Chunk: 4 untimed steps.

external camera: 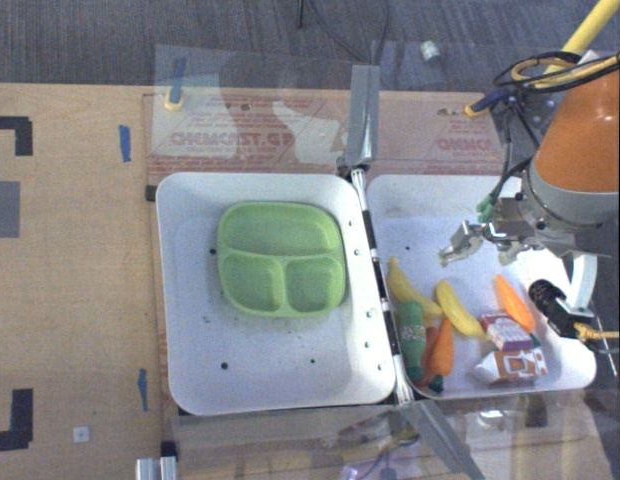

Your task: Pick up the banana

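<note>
The banana [458,308] is small, yellow and curved, and lies in the middle of the right bin [415,218]. A second yellow curved piece [401,281] rests against that bin's left wall. My gripper [487,245] hangs over the right bin, up and to the right of the banana and apart from it. Its metal fingers [458,247] are spread open, with nothing between them. The grey arm with its orange band [588,143] comes in from the right.
A green cucumber-like piece [412,328] and an orange carrot [442,346] lie just left of the banana. Another carrot [513,303] and a white and red carton [510,346] lie to its right. A green divided plate [281,258] sits in the left bin [190,348].
</note>
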{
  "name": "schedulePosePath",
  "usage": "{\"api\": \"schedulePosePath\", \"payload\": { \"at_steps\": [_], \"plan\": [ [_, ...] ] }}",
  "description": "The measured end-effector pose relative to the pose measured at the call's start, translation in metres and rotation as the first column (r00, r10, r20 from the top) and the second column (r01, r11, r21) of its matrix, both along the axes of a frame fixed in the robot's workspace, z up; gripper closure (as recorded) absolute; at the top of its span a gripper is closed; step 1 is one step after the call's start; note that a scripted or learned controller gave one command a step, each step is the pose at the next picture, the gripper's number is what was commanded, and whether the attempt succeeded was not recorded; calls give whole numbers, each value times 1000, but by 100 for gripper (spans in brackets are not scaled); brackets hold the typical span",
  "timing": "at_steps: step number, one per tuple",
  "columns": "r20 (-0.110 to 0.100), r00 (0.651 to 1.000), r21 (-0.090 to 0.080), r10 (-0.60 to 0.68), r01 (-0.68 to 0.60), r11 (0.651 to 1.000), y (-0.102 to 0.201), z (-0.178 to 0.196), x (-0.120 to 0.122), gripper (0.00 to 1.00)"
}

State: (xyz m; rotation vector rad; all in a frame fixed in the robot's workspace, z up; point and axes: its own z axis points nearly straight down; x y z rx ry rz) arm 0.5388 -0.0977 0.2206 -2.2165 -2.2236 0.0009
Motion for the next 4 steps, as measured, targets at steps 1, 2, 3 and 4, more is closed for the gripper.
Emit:
{"api": "schedulePosePath", "payload": {
  "at_steps": [1,2,3,4],
  "plan": [
    [4,995,-1,-98,98,995,11,4,29,0],
    [11,973,3,-230,230,973,0,-132,-32,0],
    [17,971,-2,-238,238,971,-5,-121,-31,100],
    [1,860,-3,-510,510,860,89,4,7,100]
  ]
}}
